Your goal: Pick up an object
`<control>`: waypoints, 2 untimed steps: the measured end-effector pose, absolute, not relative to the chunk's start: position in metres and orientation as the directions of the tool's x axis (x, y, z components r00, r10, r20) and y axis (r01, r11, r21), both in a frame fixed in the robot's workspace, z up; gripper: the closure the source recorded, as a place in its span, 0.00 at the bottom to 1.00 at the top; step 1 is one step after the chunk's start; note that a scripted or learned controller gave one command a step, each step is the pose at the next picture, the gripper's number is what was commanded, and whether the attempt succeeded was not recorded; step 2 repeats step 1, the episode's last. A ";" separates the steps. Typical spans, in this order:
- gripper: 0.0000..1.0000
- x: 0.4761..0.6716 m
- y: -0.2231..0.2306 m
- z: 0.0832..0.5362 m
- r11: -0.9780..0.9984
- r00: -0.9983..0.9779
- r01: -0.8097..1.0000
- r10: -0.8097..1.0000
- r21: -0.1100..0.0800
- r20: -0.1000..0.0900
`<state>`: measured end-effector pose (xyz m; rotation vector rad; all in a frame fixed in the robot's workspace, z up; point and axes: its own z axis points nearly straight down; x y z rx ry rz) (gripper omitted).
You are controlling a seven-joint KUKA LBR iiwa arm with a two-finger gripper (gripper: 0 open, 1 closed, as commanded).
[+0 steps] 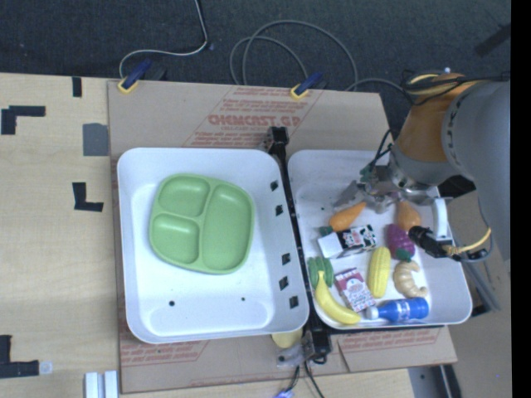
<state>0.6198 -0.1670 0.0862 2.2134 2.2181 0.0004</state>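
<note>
My gripper [365,199] hangs over the upper part of the right bin [315,166], open, with nothing visibly between its fingers. Just below it lies an orange carrot-like piece [347,216]. Around that are a second orange item [406,215], a purple item [400,241], a small patterned white box [358,239], a yellow corn cob [378,270], a croissant [409,279], a banana [330,302], a red box [354,290], a blue bottle [403,309] and a green item [320,269].
The left bin [137,222] holds a green divided plate [202,223]. A black divider [286,222] runs between the bins. The grey arm with its orange band [423,131] covers the right bin's upper right corner. Cables lie behind the bins.
</note>
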 end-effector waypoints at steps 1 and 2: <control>0.00 0.625 -0.144 0.086 0.003 -0.002 1.000 1.000 0.005 -0.004; 0.00 0.625 -0.144 0.086 0.003 -0.002 1.000 1.000 0.005 -0.004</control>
